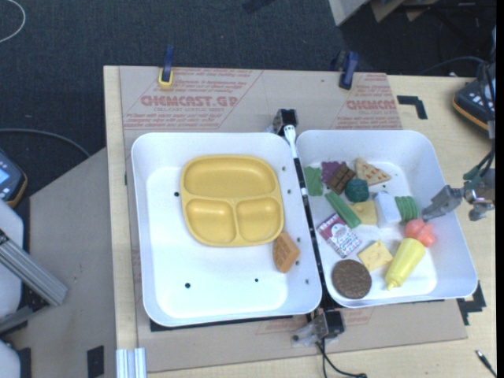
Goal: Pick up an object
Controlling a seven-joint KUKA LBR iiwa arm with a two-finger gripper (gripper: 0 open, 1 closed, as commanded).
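**Tool at the right bin's edge, grip unreadable**

The tool (438,205) reaches in over the right bin (441,152), the arm behind it cut off by the frame. Whether it is open or closed cannot be told; nothing visibly sits in it. Just beside its tip lies a red-orange toy (419,231), touching a yellow bottle (403,261). Neighbouring toys overlap, hard to separate.

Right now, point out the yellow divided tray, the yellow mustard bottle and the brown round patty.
Yellow divided tray (231,179), camera view, floor of its large top compartment.
Yellow mustard bottle (403,261), camera view, middle of its body.
Brown round patty (350,278), camera view, centre of its top.
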